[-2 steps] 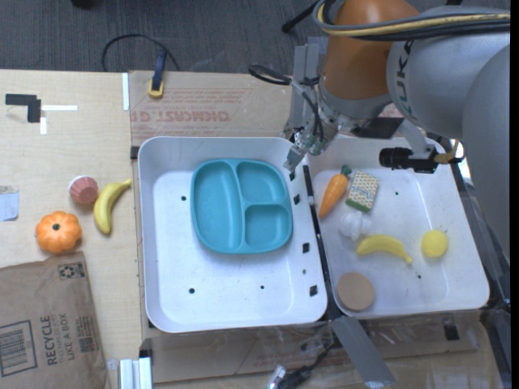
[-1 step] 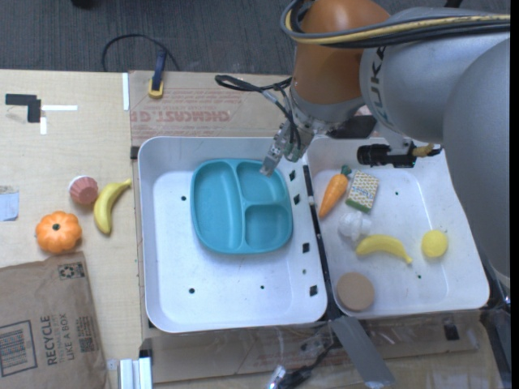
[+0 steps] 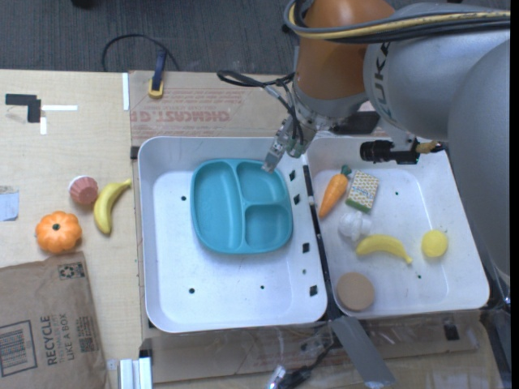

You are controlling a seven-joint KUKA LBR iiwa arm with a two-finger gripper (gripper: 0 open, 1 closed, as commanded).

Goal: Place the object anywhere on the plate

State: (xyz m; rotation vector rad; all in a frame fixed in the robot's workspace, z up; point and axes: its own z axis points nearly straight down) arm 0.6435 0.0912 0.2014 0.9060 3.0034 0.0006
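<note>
1. Bench seen from above, bearing two shallow white bins side by side: the left bin [image 3: 166,241] and the right bin [image 3: 454,217].
2. A teal divided plate [image 3: 241,206] lies flat in the left bin, with three compartments, all bare.
3. The right bin holds the loose objects: a carrot [image 3: 332,194] by the dividing wall, a small speckled block [image 3: 363,191] just beside it, a white lump [image 3: 352,226], a banana [image 3: 383,248], a yellow lemon-like piece [image 3: 435,243] and a brown disc [image 3: 355,291].
4. The gripper [image 3: 276,157] hangs over the plate's upper right rim, at the end of the grey and orange arm [image 3: 340,39].
5. Whether its jaws are open or closed cannot be told at this angle; nothing is visible between them.
6. Judgement: no object is on the plate, so the placing step looks undone. Which object is meant is unclear.
7. Judgement: the next move likely calls for crossing the dividing wall to the right bin and descending squarely on one object.
</note>
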